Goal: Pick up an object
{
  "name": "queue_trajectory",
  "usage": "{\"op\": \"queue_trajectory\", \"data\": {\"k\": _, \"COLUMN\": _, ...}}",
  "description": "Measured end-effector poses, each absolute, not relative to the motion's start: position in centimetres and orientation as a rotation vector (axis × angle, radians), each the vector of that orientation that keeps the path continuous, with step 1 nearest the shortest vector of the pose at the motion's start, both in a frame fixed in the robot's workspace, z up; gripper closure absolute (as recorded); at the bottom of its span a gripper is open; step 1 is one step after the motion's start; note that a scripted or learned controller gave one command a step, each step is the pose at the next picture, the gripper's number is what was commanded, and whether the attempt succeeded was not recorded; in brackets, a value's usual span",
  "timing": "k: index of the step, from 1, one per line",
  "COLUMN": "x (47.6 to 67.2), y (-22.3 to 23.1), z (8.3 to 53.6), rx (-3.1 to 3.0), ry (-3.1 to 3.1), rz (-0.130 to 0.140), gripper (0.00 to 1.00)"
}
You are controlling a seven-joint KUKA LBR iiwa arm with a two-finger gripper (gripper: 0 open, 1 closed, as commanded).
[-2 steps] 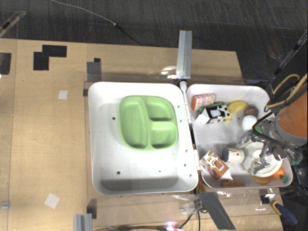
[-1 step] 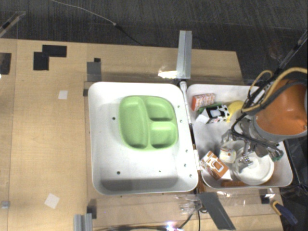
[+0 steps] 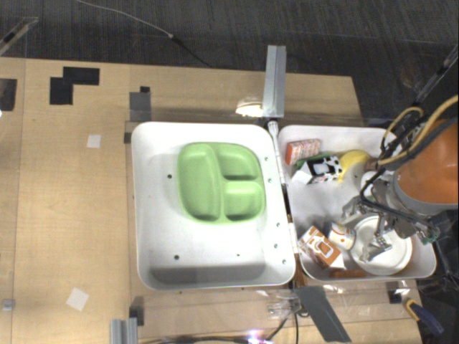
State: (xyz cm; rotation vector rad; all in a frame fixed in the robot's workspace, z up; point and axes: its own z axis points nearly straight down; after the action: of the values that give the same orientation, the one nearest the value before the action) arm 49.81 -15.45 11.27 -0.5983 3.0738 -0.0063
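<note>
A green divided tray (image 3: 219, 181) lies in the left bin (image 3: 154, 264), long axis toward the bench's far edge. In the right bin (image 3: 305, 264), an orange-and-white carton (image 3: 321, 247) lies diagonally beside a white bowl (image 3: 391, 260). The gripper (image 3: 378, 246) hangs over that bowl, its opening impossible to judge.

A robotics lab is indicated: a plywood table (image 3: 64, 213) marked with black squares (image 3: 72, 83), two white bins (image 3: 154, 264) held by metal brackets (image 3: 275, 77), loose cables (image 3: 107, 9) on dark carpet beyond the far edge.
</note>
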Motion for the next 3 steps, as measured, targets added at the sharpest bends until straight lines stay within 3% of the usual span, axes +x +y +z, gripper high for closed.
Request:
{"op": "queue_trajectory", "data": {"k": 1, "x": 57.9, "y": -16.7, "z": 9.5, "rx": -0.529, "ry": 3.076, "rz": -0.013, "gripper": 0.0}}
{"op": "queue_trajectory", "data": {"k": 2, "x": 54.7, "y": -9.9, "z": 9.2, "rx": -0.275, "ry": 3.109, "rz": -0.003, "gripper": 0.0}}
{"op": "queue_trajectory", "data": {"k": 3, "x": 51.6, "y": -10.2, "z": 9.7, "rx": -0.048, "ry": 3.087, "rz": -0.025, "gripper": 0.0}}
